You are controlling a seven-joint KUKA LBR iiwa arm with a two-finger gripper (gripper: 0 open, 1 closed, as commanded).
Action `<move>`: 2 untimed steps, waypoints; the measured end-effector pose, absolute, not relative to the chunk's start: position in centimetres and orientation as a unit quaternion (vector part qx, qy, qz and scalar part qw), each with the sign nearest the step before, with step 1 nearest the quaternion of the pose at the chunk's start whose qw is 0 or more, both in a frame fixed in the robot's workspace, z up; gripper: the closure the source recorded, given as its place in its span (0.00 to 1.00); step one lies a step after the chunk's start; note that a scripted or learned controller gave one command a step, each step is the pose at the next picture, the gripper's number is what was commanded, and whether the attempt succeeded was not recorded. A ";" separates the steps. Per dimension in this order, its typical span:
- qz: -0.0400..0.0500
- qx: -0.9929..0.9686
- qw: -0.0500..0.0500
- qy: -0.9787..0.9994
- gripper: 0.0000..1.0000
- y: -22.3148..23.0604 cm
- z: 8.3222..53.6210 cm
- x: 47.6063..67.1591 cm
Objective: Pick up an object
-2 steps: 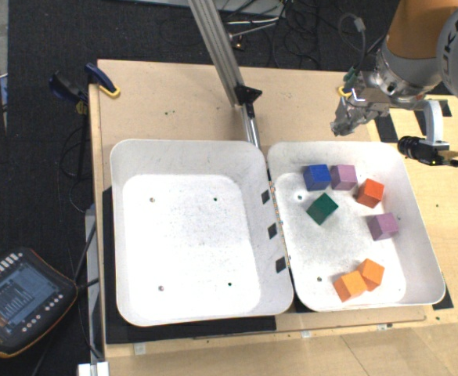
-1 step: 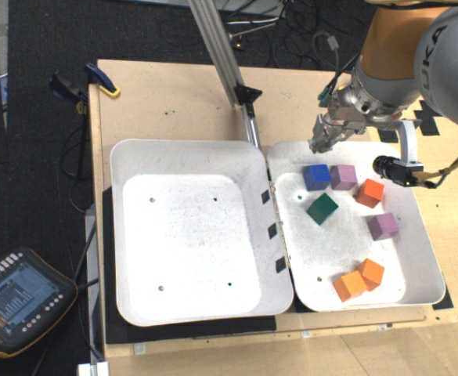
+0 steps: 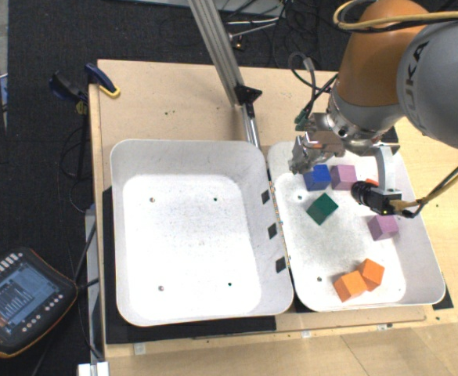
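Gripper (image 3: 307, 161): positioned low over the far end of the right bin (image 3: 416, 284), just beside the blue cube (image 3: 317, 178); whether anything is grasped cannot be told.

Contents of the right bin: blue cube, touching a pink cube (image 3: 343, 176); green cube (image 3: 322, 208) near the middle; purple cube (image 3: 384, 226) toward the right wall; two orange blocks (image 3: 358, 280) at the near end, touching.

Left bin (image 3: 127, 210): listed beside it.

Step judged in hand: descent onto the blue cube. Centring over it is advised, with the pink neighbour kept outside the grasp.
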State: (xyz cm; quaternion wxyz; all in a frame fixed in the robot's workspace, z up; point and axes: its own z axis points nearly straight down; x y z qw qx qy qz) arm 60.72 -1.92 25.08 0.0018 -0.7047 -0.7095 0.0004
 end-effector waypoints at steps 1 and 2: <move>0.000 -0.704 0.002 -0.710 1.00 2.6 25.5 57.1; 0.001 -0.704 0.002 -0.710 1.00 7.8 25.1 53.9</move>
